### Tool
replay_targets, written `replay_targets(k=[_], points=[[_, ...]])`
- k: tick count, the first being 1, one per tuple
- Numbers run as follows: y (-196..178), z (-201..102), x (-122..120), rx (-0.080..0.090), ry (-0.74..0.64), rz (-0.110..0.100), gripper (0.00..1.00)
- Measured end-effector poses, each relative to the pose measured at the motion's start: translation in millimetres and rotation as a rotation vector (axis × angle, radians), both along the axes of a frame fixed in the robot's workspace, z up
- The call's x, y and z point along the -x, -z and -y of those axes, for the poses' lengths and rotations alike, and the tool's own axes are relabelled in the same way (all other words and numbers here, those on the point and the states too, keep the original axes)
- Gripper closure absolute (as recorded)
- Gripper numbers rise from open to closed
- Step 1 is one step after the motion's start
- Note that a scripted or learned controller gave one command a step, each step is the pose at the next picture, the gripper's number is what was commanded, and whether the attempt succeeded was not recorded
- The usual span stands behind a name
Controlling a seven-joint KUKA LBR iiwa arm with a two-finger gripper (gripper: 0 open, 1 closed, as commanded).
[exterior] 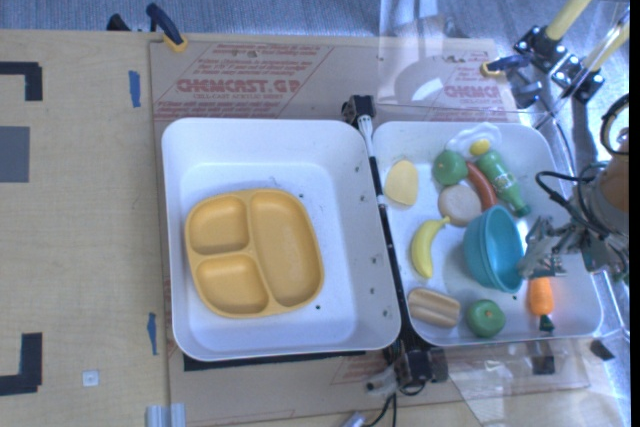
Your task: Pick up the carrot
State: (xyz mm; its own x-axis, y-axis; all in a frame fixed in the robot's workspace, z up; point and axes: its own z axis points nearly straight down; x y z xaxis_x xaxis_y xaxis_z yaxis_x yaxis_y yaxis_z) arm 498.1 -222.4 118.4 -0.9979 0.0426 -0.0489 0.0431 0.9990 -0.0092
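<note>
carrot (541,298) is seen in the right bin (585,320), near its front right corner, lying roughly upright in the view with a dark stub at its lower end; it sits just right of the teal bowl (494,248) and right of the green round fruit (487,317); it is judged a small, light, stiff plastic toy with a smooth, likely slippery skin, not fragile; a grip across the thicker orange middle is judged best, since the tapered end would slip out; end effector (548,255) is seen just above the carrot, beside the bowl's right rim; whether it is wide or narrow cannot be told, and nothing is seen held in it; the bowl's closeness is judged a collision risk on descent; right bin also holds a banana (426,246), a hot dog bun (434,307), a yellow wedge (402,183), a green ball (450,166), a pale round piece (460,205), a red sausage (481,187) and a green bottle (501,177); left bin (200,155) holds a yellow divided tray (254,252), three compartments, with no items seen in them; both bins rest side by side on the surface (80,215)
</note>
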Motion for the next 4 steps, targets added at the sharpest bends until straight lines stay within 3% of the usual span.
replay_targets(k=[1, 2, 3, 4], points=[[22.3, 1.2, 9.8, 0.005, -0.271, -0.025, 1.00], [22.5, 2.4, -19.4, 0.016, -0.562, -0.031, 1.00], [22.2, -0.4, -23.3, 0.035, -1.024, -0.023, 1.00], [22.0, -8.6, 4.1, 0.042, -1.323, -0.015, 1.00]])
